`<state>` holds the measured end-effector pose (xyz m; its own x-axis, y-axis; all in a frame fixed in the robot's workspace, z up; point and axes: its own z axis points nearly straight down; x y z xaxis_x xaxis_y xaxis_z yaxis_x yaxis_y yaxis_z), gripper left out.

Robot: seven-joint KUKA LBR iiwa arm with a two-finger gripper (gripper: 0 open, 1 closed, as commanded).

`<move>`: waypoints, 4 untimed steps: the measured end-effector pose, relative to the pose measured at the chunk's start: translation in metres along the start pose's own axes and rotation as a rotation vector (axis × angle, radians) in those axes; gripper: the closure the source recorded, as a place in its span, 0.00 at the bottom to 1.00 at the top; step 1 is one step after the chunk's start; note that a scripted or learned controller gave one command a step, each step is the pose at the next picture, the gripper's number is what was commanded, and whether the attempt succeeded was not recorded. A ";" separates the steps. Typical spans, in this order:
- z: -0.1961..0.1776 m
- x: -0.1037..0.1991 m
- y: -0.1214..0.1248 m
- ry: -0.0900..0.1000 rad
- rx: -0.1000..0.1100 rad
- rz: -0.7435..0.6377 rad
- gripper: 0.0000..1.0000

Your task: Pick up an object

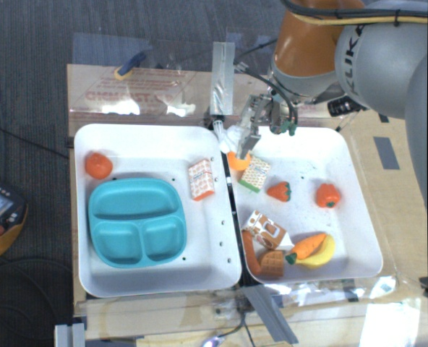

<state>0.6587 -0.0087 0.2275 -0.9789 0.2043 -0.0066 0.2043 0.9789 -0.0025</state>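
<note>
My gripper [247,137] hangs over the far left corner of the right bin [358,194], just above a small orange piece [237,162] and a green and white carton [255,173]. Whether it touches either one I cannot tell. Further right in this bin lie a red strawberry-like piece [278,191] and a red-orange pepper [327,195]. Near the front sit a brown and white box [264,230], a carrot [306,246] on a yellow banana [322,254], and a brown bread piece [270,263].
The left bin [84,266] holds a teal divided plate [136,219], an orange tomato [97,165] at its far left and a red and white carton [201,178] by the divider. The grey arm [373,42] stretches in from the upper right.
</note>
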 end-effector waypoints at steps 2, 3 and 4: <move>-0.003 -0.012 -0.170 0.003 0.000 -0.072 1.00; 0.077 -0.001 -0.219 0.006 -0.001 -0.295 1.00; 0.119 0.076 -0.230 0.005 -0.003 -0.536 1.00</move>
<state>0.5380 -0.2192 0.1082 -0.9460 -0.3241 -0.0003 -0.3241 0.9460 -0.0018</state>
